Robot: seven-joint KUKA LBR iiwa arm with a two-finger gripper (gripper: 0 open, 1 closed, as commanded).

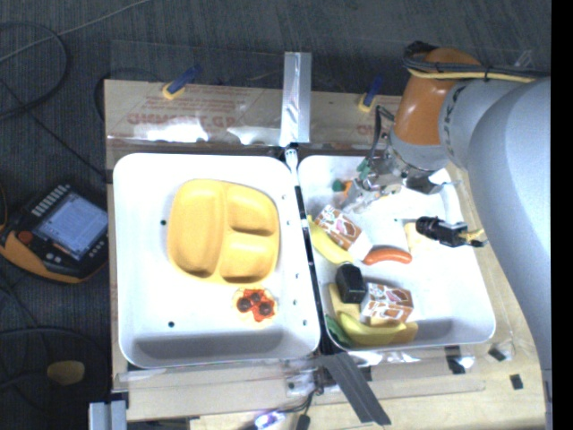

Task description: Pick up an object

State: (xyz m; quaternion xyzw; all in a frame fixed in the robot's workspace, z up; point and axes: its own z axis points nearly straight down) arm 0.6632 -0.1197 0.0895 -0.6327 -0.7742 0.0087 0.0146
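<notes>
Pincer [365, 189] hangs over the upper left part of the right bin [448, 285], close to its back wall and near the rim shared with the left bin [143, 276]. You cannot tell from this slant whether it is wide, narrow or holding anything. Just to its left you have a small green and orange piece [343, 185]. Just below it lies the upper carton [338, 227], red and white, resting on a banana [324, 245] that runs along the shared rim. These are your nearest things to pick. Open white floor lies in the bin's lower right part, up to the right wall. Further down, a red sausage [387, 257] sits mid-bin. Below it a black block [349, 282] touches a second carton [387, 305], both on another banana [372, 331] against the front wall. In the left bin you see a yellow divided tray [222, 229] and a small red cluster [257, 304] near its lower edge, with bare floor around them.
</notes>
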